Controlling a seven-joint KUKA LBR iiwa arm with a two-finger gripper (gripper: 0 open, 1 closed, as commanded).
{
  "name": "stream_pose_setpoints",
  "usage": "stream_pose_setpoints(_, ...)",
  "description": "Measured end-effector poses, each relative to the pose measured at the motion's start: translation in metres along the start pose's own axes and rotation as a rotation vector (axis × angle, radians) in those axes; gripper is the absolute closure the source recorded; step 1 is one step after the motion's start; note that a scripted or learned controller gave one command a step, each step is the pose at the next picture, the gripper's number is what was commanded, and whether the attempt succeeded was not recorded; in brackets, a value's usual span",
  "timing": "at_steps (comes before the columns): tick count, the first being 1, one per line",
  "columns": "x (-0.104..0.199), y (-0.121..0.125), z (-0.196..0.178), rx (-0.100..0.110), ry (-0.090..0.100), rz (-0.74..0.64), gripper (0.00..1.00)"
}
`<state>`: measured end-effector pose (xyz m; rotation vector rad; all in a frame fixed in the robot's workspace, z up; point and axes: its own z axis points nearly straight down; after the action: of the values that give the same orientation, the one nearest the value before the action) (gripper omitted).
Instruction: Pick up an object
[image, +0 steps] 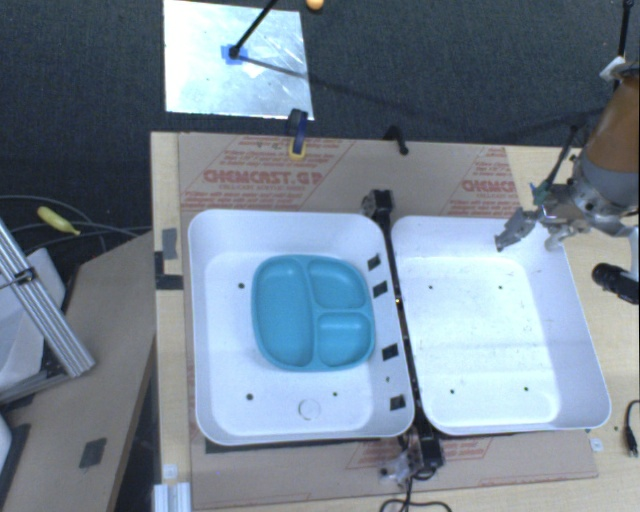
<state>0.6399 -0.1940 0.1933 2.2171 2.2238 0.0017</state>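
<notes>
Closest to the camera, at the bottom edge of the worktop (520, 462), some dark wires and a small clip sit just below the spot where the two bins meet. Above them lie two shallow white bins side by side. The left bin (215, 300) holds a blue plate (312, 311) with three sections, one big and two small. The plate lies flat near the middle of that bin, a little toward the side next to the other bin. A tiny round white thing (309, 408) lies on the bin floor near the front, just below the plate and apart from it. The right bin (500, 390) shows a plain white floor with a few small dark dots. Small black clips run along the line between the two bins. Farther back, the hand (525, 227) hangs over the far right corner of the right bin, well apart from the blue plate. It is too small and blurry to tell if it is open or closed, and nothing can be seen in it. The grey arm (612, 160) reaches in from the right. Farthest away, a shiny silver sheet (225, 70) lies on the dark floor beyond the worktop.
</notes>
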Motion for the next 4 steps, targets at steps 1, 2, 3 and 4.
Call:
stream_pose_setpoints(1, -0.013, -0.039, 0.095, 0.008, 0.002, 0.004, 0.0)
stream_pose_setpoints(2, -0.012, -0.078, 0.11, 0.005, 0.001, 0.003, 0.0)
stream_pose_setpoints(3, -0.013, -0.074, 0.097, -0.003, -0.001, 0.001, 1.0)
stream_pose_setpoints(4, -0.013, -0.073, 0.087, -0.006, -0.002, 0.001, 1.0)
